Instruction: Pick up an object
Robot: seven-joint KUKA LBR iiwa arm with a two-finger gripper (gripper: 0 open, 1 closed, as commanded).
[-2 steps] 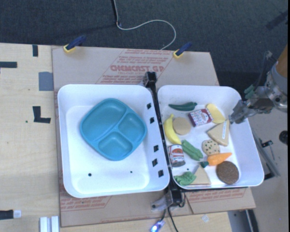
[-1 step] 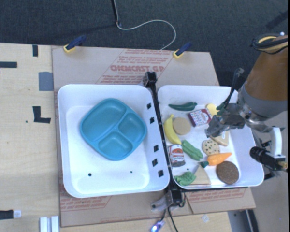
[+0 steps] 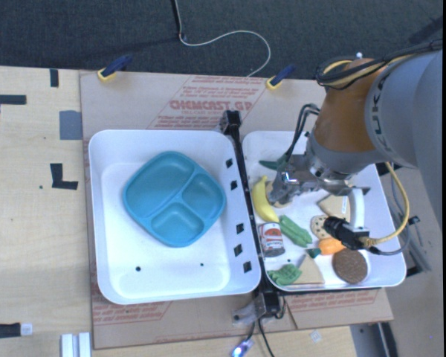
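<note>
The gripper (image 3: 282, 187) is hanging low over the right bin (image 3: 386, 277), just beside the banana (image 3: 264, 201); its opening cannot be told. The blue plate (image 3: 175, 198) is lying in the left bin (image 3: 111, 274).

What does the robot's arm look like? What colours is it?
The arm is fat, round and grey, with a shiny orange band above the wrist. Dark letters mark the grey shell. The end effector is silvery metal, with thin black cables looping beside it and a yellow cable curling underneath.
</note>
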